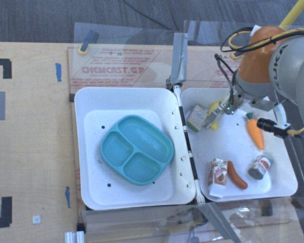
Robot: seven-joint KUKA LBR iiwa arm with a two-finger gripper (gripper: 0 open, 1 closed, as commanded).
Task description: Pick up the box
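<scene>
1. Gripper (216,116) low in right bin (283,184), upper-left part; finger state cannot be told.
2. Box (196,118) just left of gripper, seemingly touching; small, tilted, long axis running upper-right to lower-left.
3. Carrot (255,133) to gripper's right; carton (218,177), sausage (236,175), can (260,167) below it.
4. Left bin (86,135) holds teal divided plate (137,149).
5. Wooden bench (30,135); grey carpet (50,4) beyond.

One fixed camera sits above the bench (30,135), looking down at a slant from moderate height. It takes in both bins (86,100) whole; the arm (289,59) enters from the frame's right.
</scene>
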